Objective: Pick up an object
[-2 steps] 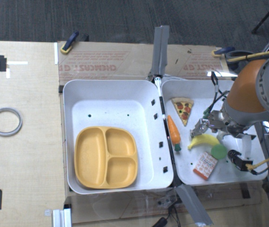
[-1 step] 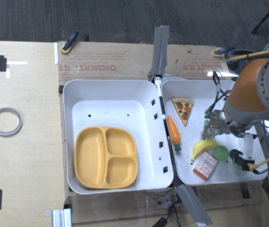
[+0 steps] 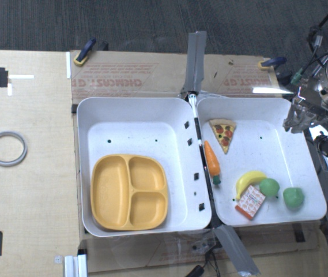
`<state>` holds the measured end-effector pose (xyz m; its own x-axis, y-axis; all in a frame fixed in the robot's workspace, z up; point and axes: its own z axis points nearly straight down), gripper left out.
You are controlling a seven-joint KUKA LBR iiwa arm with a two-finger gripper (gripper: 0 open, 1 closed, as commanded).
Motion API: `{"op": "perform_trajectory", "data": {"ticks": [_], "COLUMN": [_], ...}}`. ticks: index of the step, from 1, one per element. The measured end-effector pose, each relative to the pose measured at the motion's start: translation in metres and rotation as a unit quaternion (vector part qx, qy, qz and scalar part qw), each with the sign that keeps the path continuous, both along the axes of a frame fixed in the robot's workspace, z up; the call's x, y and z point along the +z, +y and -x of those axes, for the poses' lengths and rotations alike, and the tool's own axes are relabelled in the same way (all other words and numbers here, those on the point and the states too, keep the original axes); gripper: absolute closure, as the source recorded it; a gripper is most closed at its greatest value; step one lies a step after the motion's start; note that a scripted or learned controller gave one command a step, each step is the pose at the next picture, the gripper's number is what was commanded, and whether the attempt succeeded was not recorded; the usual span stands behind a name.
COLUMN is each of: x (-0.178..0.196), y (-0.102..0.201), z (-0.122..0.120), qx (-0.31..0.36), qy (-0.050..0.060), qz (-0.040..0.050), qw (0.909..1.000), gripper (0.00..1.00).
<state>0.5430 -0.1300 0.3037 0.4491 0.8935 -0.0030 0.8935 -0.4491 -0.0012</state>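
Divided plate [image 3: 130, 191] in left bin [image 3: 89, 126], pizza slice [image 3: 223, 134], carrot [image 3: 211, 160], banana [image 3: 248, 181] in right bin [image 3: 310, 172]

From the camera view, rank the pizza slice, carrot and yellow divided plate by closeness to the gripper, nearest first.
1. Pizza slice: upper left part of the right bin, on the gripper's own side.
2. Carrot: against the right bin's left wall, by the divider.
3. Yellow divided plate: in the left bin, farthest.

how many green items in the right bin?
2: green pear-like fruit touching the banana, and green round item near the bin's front right corner. None look hidden.
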Motion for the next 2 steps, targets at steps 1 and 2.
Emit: {"op": "perform_trajectory", "data": {"ticks": [1,2], "x": [0.007,-0.081], "y": [0.000,0.035], "z": [0.000,-0.026], "qx": [0.002,-0.083], "qy": [0.002,0.002], "qz": [0.0011,-0.0006], "qw": [1.0000,0.9965], "gripper": [1.00,1.00]}}
